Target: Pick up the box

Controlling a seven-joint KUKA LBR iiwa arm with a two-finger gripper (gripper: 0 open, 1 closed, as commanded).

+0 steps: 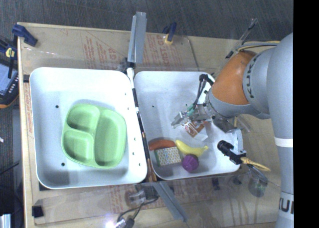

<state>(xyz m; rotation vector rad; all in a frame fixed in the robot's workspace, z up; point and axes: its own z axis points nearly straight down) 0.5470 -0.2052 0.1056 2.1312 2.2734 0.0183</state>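
Observation:
The box [168, 156], small with a speckled green and grey top, lies near the front left of the right bin [159, 92]. A red-orange item [161, 143] touches its far side, a yellow banana [191, 147] lies to its right, and a purple ball-like item [190, 162] sits beside it at the front. My gripper [189, 120] hangs over the middle of the right bin, up and to the right of the box and apart from it. A small brown and white packet [195, 129] lies right under the gripper.
The left bin [45, 80] holds a green divided plate [94, 134]. A metal rail [136, 37] and blue clamps [169, 31] stand on the bench behind the bins. The arm's orange band [233, 80] overhangs the right bin's right side.

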